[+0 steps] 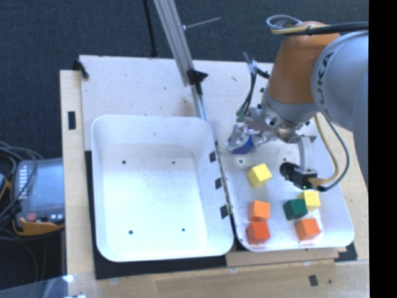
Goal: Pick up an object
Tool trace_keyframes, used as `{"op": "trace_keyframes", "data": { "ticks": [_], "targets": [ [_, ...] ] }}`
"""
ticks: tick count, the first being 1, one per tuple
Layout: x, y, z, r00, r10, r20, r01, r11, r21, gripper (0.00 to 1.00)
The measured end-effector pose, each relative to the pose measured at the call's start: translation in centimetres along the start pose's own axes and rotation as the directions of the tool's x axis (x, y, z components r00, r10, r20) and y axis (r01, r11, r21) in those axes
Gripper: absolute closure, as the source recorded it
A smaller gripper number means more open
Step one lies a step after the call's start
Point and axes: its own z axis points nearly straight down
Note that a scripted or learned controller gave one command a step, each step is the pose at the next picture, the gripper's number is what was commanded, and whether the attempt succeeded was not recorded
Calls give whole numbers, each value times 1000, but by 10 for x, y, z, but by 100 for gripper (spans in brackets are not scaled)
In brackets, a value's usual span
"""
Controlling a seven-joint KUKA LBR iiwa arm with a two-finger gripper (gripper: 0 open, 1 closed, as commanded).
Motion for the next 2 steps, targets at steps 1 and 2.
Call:
{"op": "trace_keyframes", "data": {
  "ticks": [1,2],
  "targets": [
    [44,-22,8,1000,-1,0,1,1000,2,100],
    [93,-46,-2,1000,-3,-1,3,1000,2,100]
  ]
}}
